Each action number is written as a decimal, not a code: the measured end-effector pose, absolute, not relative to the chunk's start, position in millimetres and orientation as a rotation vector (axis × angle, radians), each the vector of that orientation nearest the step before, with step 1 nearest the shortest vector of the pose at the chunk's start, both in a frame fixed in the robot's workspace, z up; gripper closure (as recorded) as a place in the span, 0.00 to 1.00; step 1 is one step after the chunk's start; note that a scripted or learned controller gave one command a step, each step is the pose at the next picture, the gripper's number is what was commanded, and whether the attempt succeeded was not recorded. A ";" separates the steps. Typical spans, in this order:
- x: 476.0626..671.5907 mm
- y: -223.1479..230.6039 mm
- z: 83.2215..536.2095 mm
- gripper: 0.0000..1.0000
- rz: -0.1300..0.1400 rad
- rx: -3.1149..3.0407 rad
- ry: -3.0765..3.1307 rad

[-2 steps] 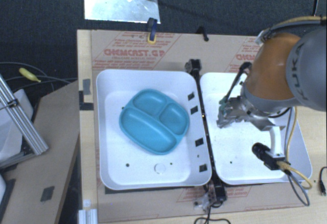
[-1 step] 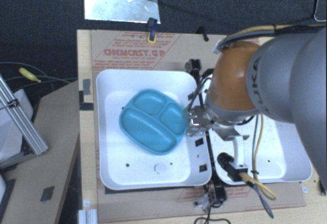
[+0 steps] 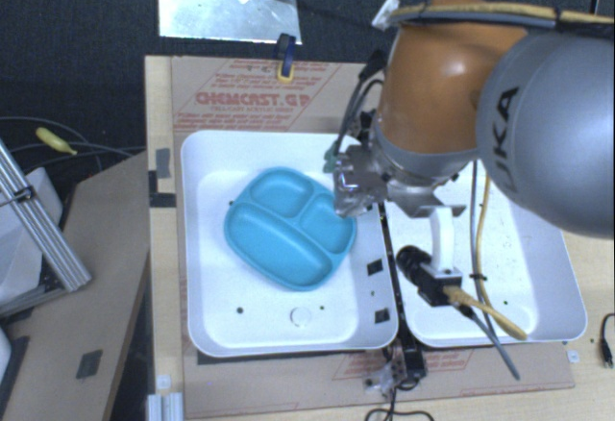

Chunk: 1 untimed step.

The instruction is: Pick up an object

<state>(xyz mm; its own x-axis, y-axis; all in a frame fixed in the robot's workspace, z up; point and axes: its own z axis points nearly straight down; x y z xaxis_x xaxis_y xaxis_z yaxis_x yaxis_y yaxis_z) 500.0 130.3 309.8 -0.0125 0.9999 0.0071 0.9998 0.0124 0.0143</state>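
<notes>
Lying in the left white bin (image 3: 207, 313) is a blue plastic plate with three sections (image 3: 288, 227). The pincer (image 3: 348, 190) hangs at its right rim; I cannot tell its state. It should grab the rim squarely.

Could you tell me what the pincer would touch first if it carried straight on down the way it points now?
Most likely the right edge of the blue divided plate in the left bin; the pincer hangs right over it, though depth is hard to judge.
</notes>
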 end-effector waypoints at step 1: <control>508.8 110.8 476.3 1.00 0.029 2.209 2.218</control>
